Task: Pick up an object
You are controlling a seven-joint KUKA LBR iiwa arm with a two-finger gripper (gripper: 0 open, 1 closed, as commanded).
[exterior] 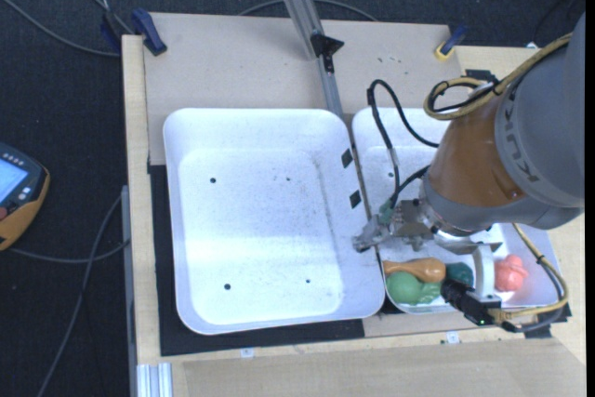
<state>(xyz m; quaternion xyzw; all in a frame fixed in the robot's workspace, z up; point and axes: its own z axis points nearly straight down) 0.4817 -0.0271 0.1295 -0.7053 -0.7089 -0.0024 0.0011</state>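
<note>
Overhead slant onto both bins

The KUKA arm is showing a broad grey casing bearing dark lettering. Just under that casing, an orange band is wrapping it, while black cables are looping beside the band.

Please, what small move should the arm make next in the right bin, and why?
Probably a short descent onto the tan drumstick-shaped toy. The arm's wrist hangs over the right bin, and the toys lie just below it at the bin's near edge: the tan one on a green toy, a pink one to the right. Whether anything is gripped cannot be seen.
</note>
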